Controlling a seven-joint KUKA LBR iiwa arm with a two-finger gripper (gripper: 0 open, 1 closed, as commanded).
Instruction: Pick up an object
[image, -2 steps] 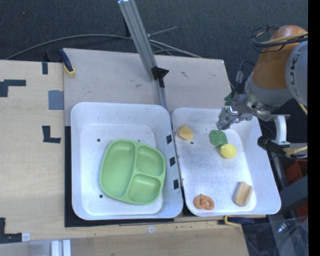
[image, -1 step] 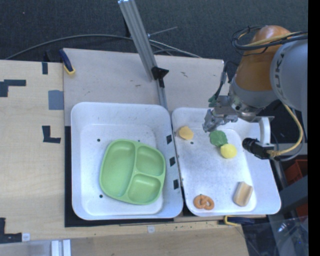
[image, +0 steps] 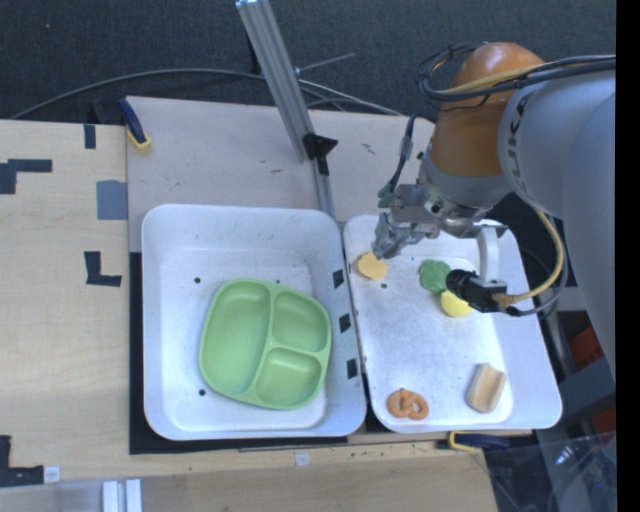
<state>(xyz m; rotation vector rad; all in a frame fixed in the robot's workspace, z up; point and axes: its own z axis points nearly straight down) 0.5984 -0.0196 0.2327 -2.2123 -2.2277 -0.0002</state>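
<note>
Near to far, right bin (image: 520, 400) first. Pretzel-shaped piece (image: 407, 404) and tan block (image: 486, 387) sit along the near edge, well apart from the jaws; not in play. Mid bin: yellow ball (image: 455, 305) touching a green piece (image: 434, 274), both to the right of the jaws and partly behind a black cable fitting. Far left corner of that bin: small yellow piece (image: 372, 266), the likely target.

Left bin (image: 160, 300) holds the green divided plate (image: 266, 343), not relevant to this pick.

Jaws (image: 387, 243): low over the far-left corner of the right bin, tips just above and slightly to the right of the yellow piece, very close to it. Can't tell whether they're open or closed at this angle, and nothing is visibly between them, so I'm not calling it a hold.

Risks, my read:
- Piece lies close to the left wall of its bin. A finger could land on the rim or wall instead of straddling the piece, so the close misses.
- Piece looks small and flat. Tips offset to the right could nudge it against the wall, or pinch one edge and drop it on lift.
- Cable loop hangs near the ball and green piece; could brush them during a retreat.
</note>
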